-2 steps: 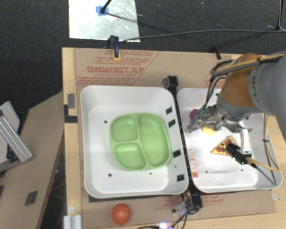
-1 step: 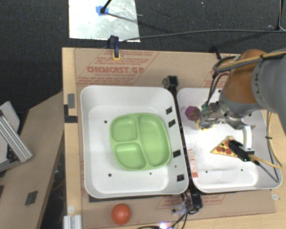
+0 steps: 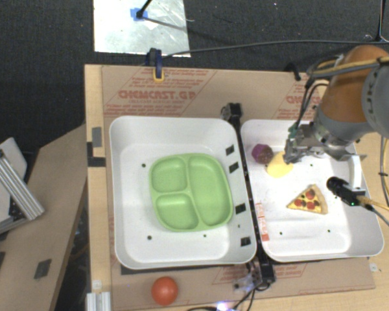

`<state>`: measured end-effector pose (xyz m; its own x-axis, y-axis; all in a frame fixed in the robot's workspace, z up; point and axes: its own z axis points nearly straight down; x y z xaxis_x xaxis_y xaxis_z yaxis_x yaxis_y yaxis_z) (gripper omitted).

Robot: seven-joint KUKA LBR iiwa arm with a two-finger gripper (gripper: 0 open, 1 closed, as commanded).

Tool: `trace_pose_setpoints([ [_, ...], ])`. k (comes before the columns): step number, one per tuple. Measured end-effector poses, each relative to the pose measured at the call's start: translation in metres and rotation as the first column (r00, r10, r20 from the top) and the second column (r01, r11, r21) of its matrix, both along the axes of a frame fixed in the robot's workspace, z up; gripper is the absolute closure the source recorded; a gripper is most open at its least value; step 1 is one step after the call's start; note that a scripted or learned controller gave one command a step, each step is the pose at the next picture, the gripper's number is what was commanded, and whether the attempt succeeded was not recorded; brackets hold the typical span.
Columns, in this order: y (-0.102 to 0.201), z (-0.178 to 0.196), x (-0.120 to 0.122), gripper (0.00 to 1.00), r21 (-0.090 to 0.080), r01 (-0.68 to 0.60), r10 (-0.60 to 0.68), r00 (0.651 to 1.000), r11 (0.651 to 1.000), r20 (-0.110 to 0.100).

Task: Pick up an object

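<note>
Camera view shows you the gripper low in the right bin, directly over the yellow object, maybe a toy lemon, which lies near the bin's left wall. A purple object, round, sits just beside it, and the toy pizza slice lies apart, toward the middle of the bin. I cannot tell from this angle how the jaws stand, and nothing is seen between them, so do not count the yellow object as held.

To do this step well, I think you should centre the tool over the yellow object alone, keep away from the purple neighbour, and lift straight up slowly.

On the brown board behind the bins you can read "CHEMCAST GP" in red letters. The green divided plate in the left bin has no writing.
</note>
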<state>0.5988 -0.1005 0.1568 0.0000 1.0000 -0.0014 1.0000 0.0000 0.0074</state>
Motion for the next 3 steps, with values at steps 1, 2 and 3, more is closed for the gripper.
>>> trace_pose_setpoints([
  [1,-0.005,0.047,0.008,1.00,0.000,-0.003,0.003,1.000,1.000,0.000],
  [2,-0.005,0.078,0.009,1.00,0.001,-0.004,0.004,1.000,1.000,-0.002],
  [3,0.042,0.079,0.009,1.00,0.003,-0.008,0.008,1.000,1.000,-0.005],
])
